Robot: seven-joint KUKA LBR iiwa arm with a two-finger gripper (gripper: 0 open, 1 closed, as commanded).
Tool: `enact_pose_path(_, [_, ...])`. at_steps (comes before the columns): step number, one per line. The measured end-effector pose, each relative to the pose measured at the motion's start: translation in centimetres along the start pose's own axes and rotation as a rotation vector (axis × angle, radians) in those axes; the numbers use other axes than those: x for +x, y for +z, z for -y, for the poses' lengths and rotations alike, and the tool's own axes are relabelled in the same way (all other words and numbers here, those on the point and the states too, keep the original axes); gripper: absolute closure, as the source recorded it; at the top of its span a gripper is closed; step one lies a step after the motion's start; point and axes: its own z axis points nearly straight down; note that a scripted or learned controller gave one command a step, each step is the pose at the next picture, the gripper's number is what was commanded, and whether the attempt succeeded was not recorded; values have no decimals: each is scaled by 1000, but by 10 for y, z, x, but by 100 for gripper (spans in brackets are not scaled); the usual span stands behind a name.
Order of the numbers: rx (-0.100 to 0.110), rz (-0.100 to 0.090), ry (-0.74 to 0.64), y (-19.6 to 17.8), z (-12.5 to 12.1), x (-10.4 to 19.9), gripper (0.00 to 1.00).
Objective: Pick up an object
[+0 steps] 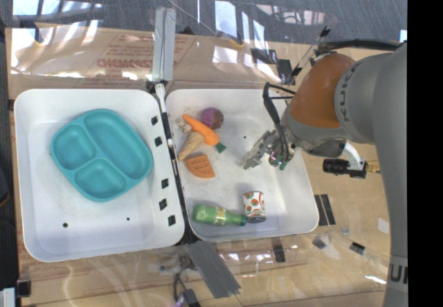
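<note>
Nearest the camera, along the front of the right bin [304,219], a green bottle [216,216] lies on its side with its neck pointing right, and a small can [254,205] with a red-and-white printed label stands just beside that neck, touching or nearly so. Further in, near the divider, an orange wedge [201,166] lies flat, with a tan cone [189,148] just above it. A carrot [201,129] lies aslant over the cone's upper end, its green tip pointing right and down. A purple ball [212,117] sits behind the carrot, close against it.

The gripper [257,155] hangs over the middle of the right bin, to the right of the carrot and above the can, apart from both. Whether its fingers are spread or closed cannot be told; nothing is seen between them. The grey arm [387,105] with its orange band [322,98] comes in from the right.

In the left bin [28,229] a teal plate [101,153] with three compartments lies tilted, nothing in it
</note>
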Motion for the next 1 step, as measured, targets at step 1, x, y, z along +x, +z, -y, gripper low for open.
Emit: enact_pose_path(1, [0, -2, 134, -68, 31, 37, 100])
